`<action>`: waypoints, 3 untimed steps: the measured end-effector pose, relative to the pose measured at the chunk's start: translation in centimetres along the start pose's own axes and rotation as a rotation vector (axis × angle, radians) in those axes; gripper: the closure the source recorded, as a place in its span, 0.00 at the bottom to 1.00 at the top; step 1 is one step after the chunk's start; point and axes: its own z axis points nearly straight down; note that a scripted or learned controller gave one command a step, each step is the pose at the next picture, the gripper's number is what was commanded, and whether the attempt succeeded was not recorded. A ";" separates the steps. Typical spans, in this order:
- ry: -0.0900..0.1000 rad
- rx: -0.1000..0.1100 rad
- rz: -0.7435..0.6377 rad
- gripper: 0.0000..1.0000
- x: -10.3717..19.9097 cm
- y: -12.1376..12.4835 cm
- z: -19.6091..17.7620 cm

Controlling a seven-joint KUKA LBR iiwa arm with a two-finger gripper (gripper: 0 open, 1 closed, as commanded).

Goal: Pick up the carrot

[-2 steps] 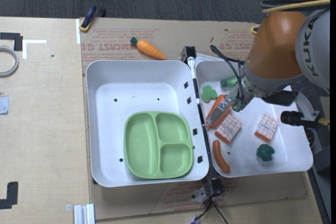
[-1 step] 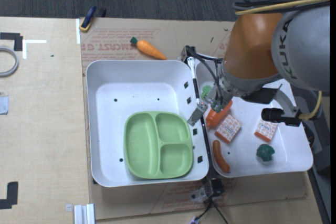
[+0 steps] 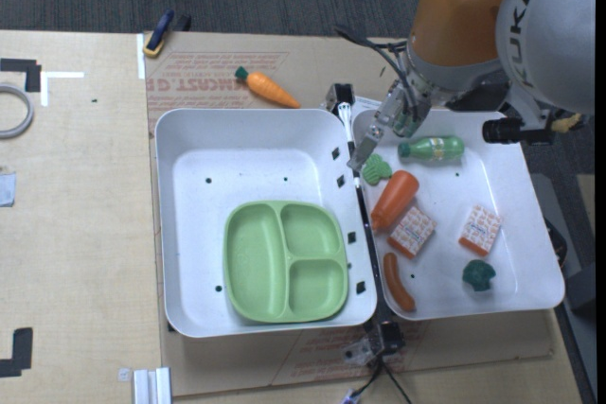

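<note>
Camera view is showing the right white plastic bin [image 3: 530,203] holding most of the clutter, and the big orange plastic carrot with the leafy green top [image 3: 391,194] is lying in there on a slant, close to the wall shared with the left white bin [image 3: 189,203]. Its green end is pointing up toward the gripper [image 3: 360,151], which is hanging right above those leaves. Honestly I can't tell what the gripper is doing, it's too small and dark to read.

The grey arm with the orange band [image 3: 473,5] is reaching in from the right and angling down-left, wrist tilted toward the divider.

Funny bit: a second, smaller orange carrot [image 3: 267,87] is sitting outside the bins on the cardboard surface [image 3: 218,76]. A pale green divided plate [image 3: 284,260] is taking up the left bin.
</note>
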 end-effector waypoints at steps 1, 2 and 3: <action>0.003 0.001 -0.122 0.00 10.3 8.6 3.4; 0.003 0.001 -0.230 0.00 16.3 12.9 7.4; 0.003 0.000 -0.379 0.00 16.0 15.1 12.3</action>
